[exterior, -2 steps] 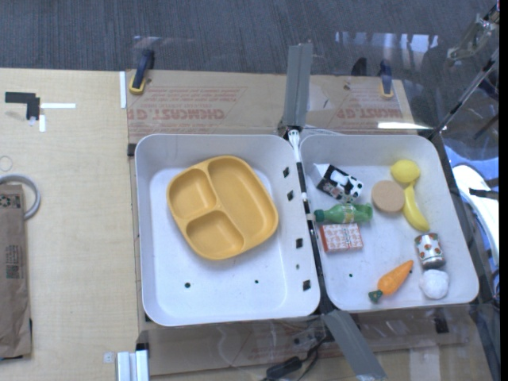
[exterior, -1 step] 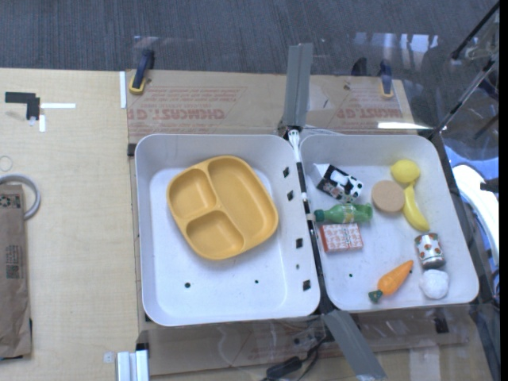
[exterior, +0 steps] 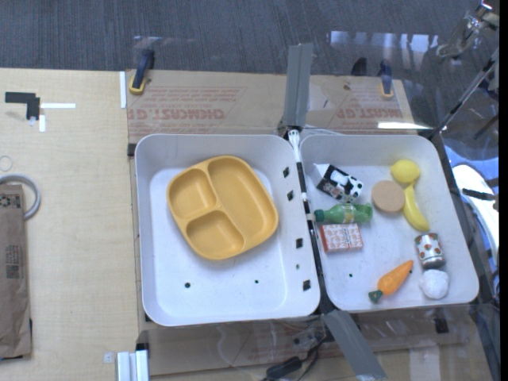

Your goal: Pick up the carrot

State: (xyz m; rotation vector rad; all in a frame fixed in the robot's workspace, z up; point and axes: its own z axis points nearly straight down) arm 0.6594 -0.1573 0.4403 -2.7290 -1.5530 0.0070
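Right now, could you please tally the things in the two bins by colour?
Yellow: 3, the divided plate, lemon, banana
Orange: 1, the carrot
Green: 1, the bottle
White: 1, the ball
Tan: 1, the round disc
Mixed: 3, the black-and-white toy, red box, can
Total: 10

Brown paper bag cut off at left edge. Print on red-white box too small to read. Metal rig cropped at top right corner, blurred. Cable cut off at the bottom.
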